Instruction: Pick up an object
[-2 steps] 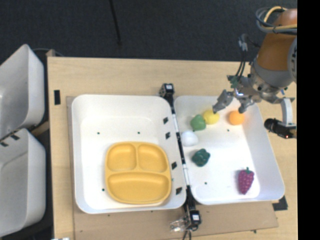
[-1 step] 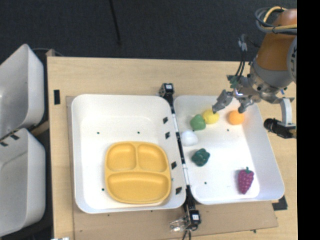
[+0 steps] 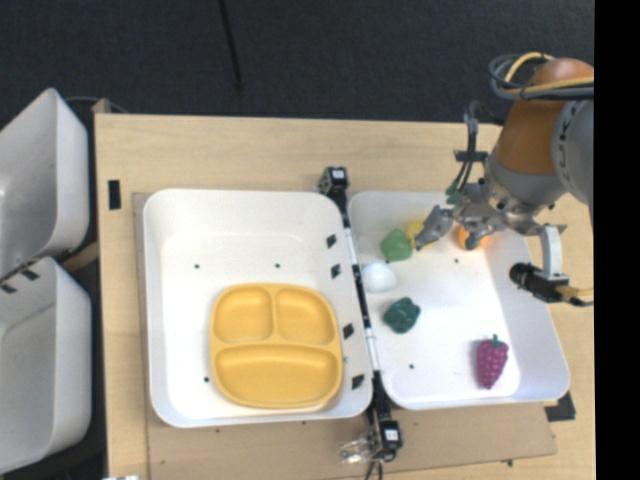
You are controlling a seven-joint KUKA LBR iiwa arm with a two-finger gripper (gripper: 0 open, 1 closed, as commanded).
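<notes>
Right bin, far edge: I cannot tell my gripper's state; crowded beside the green piece, it risks nudging rather than grasping.

Small orange object sits half hidden under the grey two-finger gripper; a yellow scrap peeks behind the light-green lump, shape unclear.
</notes>
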